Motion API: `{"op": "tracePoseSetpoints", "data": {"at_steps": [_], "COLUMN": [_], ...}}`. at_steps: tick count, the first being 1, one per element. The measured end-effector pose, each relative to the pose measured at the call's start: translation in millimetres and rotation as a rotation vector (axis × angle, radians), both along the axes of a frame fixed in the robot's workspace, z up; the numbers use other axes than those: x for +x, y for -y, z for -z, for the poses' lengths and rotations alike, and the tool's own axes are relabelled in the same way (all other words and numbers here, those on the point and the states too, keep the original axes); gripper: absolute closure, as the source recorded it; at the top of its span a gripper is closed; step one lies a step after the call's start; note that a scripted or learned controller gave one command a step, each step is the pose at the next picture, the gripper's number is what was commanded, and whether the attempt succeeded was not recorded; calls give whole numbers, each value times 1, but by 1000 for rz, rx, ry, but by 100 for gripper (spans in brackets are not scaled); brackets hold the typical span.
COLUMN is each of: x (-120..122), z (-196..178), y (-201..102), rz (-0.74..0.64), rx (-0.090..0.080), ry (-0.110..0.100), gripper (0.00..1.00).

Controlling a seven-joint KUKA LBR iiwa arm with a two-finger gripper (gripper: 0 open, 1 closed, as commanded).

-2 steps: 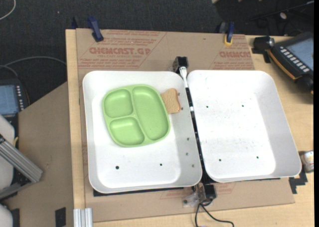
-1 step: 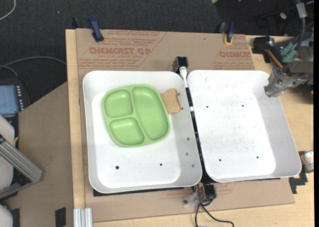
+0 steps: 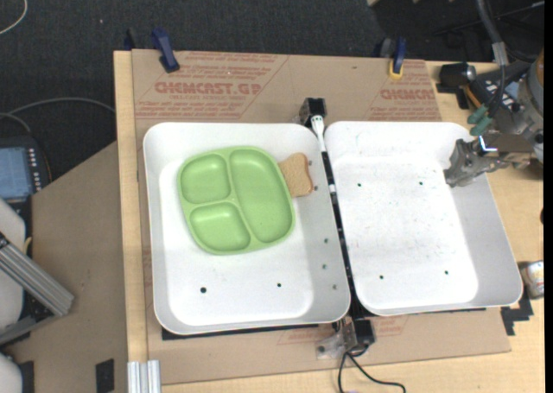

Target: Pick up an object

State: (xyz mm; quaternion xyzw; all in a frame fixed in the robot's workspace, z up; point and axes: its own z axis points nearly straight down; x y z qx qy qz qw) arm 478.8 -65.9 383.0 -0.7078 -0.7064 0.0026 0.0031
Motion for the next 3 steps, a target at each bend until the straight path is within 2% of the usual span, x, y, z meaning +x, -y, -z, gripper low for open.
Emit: {"op": "tracePoseSetpoints", "data": {"at_steps": [1,2,3], "x": [0,1,1], "z": [31,-15,-43], "y": [-92,-153,-148], "rz": [-12,-10,-3], "rx": [2,2,0], "ry": [2,14,13], "gripper": [100,100,100]}}
